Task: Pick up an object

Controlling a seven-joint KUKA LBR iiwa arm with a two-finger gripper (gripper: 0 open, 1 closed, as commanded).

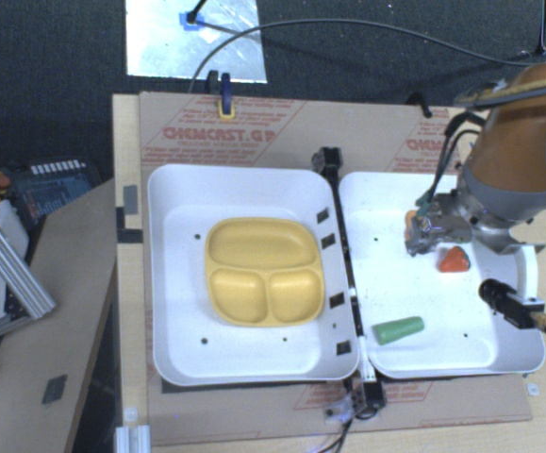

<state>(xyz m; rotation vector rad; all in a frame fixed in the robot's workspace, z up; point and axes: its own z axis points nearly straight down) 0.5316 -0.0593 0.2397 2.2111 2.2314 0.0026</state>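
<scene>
1. Two shallow white bins are being carried side by side on the worktop (282,121), the left bin (173,253) and the right bin (386,206) meeting along a dark central divider.
2. A yellow sectioned tray (261,270) is being held in the middle of the left bin, lying flat with its three compartments facing up.
3. A green cylindrical object (398,328) is lying on its side near the front edge of the right bin, close to the divider.
4. A small orange-red object (455,261) is resting near the right bin's centre, toward its right side.
5. The arm (522,140) is being extended in from the right edge of the worktop, over the right bin's far right corner.
6. The pincer (423,234) is being held just beside the orange-red object, on its left and slightly toward the back edge; contact between them cannot be told.
7. Whether the pincer is wide or narrow cannot be told from this angle, and nothing is being seen between its tips.
</scene>
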